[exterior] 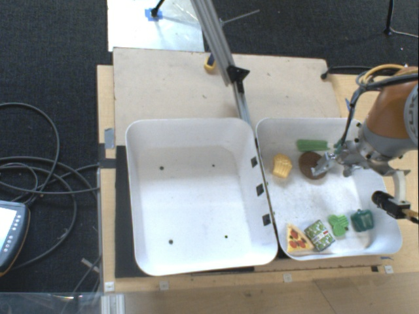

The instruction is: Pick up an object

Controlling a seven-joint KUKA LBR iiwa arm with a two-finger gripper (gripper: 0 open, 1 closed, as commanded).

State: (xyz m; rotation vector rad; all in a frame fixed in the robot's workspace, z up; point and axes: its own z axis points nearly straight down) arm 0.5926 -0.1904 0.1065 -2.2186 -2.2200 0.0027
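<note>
The right bin (383, 246) holds several toy foods. A brown round disc (307, 164) lies near its middle, with a long green piece (312, 145) just behind it and a yellow corn piece (282, 166) to its left. Along the front lie a pizza slice (298, 239), a green and white box (319, 235), a light green piece (338, 224) and a dark green pepper (361, 220). My gripper (321, 168) hangs low over the bin at the right edge of the brown disc. No object shows lifted in it.
The left bin (141, 241) stands beside the right one, and they meet along a shared rim (260, 190). A slanted metal pole (216, 31) crosses the back of the bench. The arm's orange band (393, 110) sits over the right bin's far right side.
</note>
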